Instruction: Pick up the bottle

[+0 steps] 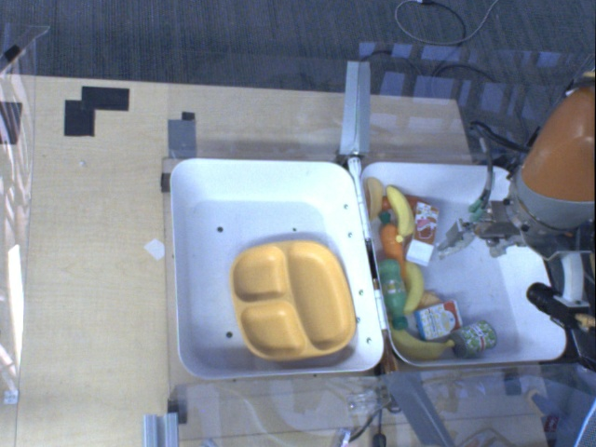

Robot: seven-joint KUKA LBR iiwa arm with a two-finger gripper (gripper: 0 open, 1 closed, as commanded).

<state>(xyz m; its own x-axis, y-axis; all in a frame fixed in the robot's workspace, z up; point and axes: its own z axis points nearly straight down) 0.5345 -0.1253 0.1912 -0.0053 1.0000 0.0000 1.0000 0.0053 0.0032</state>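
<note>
Camera view looks down on the bench (102,277), which bears two white bins. Nearest, along the right bin's (521,338) near edge, lie a banana (421,346), a small juice carton (436,320) and a round greenish can (476,339). Just beyond, against that bin's left wall, the bottle (395,287), green and lying on its side, rests among fruit, with an orange piece (392,243) past it and another banana (400,211) toward the far left corner beside a red-and-white packet (426,220). A small white block (420,252) sits between the fruit and the gripper (458,236). The gripper hangs over the middle of the right bin, toward the far side, its fingers narrowly parted with nothing between them; the bottle lies to its left and nearer the camera, apart from it. In the left bin (200,250), a yellow divided tray (291,298) rests near the near right corner.
</note>
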